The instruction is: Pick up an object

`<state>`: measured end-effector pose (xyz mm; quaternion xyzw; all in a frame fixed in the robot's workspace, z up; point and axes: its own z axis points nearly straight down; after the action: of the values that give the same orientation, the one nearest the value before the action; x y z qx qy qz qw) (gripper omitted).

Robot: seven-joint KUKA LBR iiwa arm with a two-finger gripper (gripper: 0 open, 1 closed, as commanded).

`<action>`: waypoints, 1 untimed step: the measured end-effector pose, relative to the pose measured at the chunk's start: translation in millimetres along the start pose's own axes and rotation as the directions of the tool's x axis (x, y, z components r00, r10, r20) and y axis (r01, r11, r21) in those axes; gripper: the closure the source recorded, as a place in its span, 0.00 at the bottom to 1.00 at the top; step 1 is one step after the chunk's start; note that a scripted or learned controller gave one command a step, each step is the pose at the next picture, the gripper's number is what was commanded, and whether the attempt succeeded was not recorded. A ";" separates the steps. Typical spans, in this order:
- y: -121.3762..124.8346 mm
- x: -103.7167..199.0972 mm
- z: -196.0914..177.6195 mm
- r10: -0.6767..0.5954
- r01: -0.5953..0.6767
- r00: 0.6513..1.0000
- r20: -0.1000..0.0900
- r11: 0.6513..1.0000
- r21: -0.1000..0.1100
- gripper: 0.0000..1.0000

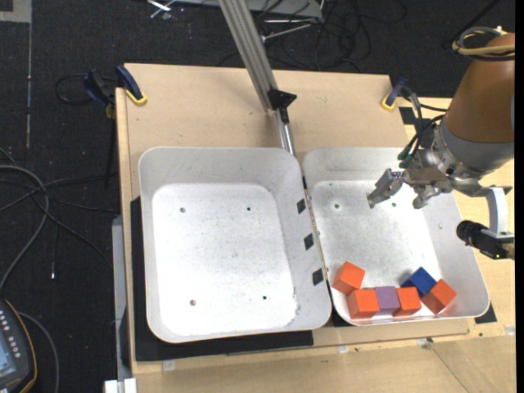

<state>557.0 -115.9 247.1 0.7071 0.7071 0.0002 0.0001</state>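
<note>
From the overhead camera, the gripper [405, 188] hangs over the far part of the right bin [393, 236] with its fingers spread wide and nothing between them. The blocks [391, 295] lie clustered at that bin's near edge, well apart from it, so no object is grasped yet; reaching, closing and lifting all appear left to do.

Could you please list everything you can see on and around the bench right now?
Orange blocks: four, orange, near edge of the right bin.
Purple block: one, purple, in the row between orange blocks.
Blue block: one, blue, behind the row, right bin.
Bins: two, white, side by side on the bench.
Bench: one, tan wood.
Clamps: two, blue and yellow, far corners.
Gripper: one, grey, open, above the right bin's far part, holding nothing.
</note>
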 end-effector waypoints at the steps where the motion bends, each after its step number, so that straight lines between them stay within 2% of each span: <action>1: 49.8 -57.6 36.3 0.004 -0.004 1.000 0.004 1.000 0.000 0.00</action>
<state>606.8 -173.4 210.9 0.7086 0.7056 -0.0012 0.0012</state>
